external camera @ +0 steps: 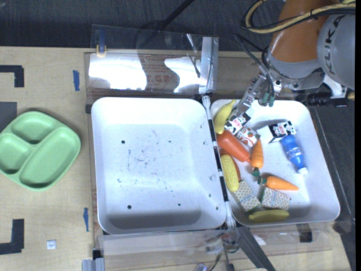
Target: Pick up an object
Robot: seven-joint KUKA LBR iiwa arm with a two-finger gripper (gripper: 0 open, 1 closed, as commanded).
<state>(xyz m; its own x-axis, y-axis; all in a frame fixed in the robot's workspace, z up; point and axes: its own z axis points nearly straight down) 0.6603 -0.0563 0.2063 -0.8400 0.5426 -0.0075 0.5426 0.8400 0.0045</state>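
Camera view. You have the gripper (246,107) low over the far left corner of the right bin (321,168), by the divider. Whether it is wide or narrow cannot be told at this angle.

Nearest it lie a banana (224,113) and a small carton (240,125) with a cow-patch print. Along the left edge sit a large carrot (233,146) and a corn cob (229,171). The bottle (293,152) lies toward the middle, well apart.

Judgement: all look like light, hard plastic toys, smooth and likely to slip. The carton's flat faces offer your best hold; take it across its narrow sides. The banana and carrot may roll.

Writing: "KU" shows on the arm (338,38). The carton's print is too small to read.
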